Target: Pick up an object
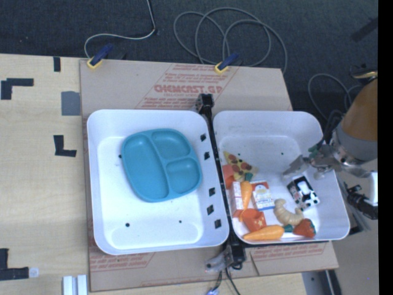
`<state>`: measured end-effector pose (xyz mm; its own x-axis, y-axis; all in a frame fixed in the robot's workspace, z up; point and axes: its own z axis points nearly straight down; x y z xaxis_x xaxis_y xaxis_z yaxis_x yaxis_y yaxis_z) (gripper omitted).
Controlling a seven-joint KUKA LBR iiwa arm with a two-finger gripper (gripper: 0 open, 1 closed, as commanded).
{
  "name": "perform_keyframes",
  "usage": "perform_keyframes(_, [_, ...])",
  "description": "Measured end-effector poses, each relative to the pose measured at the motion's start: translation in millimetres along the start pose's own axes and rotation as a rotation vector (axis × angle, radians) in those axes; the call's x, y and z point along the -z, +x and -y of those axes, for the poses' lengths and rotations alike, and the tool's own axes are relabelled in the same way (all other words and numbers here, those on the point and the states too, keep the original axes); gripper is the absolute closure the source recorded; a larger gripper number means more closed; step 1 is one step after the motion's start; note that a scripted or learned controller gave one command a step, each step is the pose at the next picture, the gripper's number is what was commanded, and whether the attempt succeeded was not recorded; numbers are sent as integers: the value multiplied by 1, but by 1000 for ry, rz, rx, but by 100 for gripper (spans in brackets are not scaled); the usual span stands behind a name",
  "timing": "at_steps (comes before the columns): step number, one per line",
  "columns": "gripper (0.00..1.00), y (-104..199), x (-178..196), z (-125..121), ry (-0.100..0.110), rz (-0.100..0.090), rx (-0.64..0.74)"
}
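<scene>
The right bin [264, 125] holds several toy foods. Along its front lie an orange carrot [264, 232], a red strawberry [304, 227] and a beige knobbly piece [285, 212]. Further back sit a white and red carton [263, 195], a second small carrot [246, 194] and a colourful packet [236, 163]. A black-and-white item [303, 192] lies near the bin's right side. My gripper [306, 168] hangs open just above and behind that item, at the bin's right wall, with nothing between its fingers.
The left bin [104, 165] carries a blue compartment plate [163, 163]. Black clips [212, 192] run along the divider between the bins. Cables [227, 32] loop on the dark floor behind the cardboard base.
</scene>
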<state>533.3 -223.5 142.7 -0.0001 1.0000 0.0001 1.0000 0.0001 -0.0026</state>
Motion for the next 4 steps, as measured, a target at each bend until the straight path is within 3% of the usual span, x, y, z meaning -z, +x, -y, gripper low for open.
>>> perform_keyframes(1, [0, 0, -56, 0, -5, 1, 1])
perform_keyframes(2, [100, -1, -46, 0, -7, 4, 1])
perform_keyframes(3, [100, 59, -54, -50, -12, 2, 2])
perform_keyframes(4, [100, 135, 42, -79, -4, 0, 2])
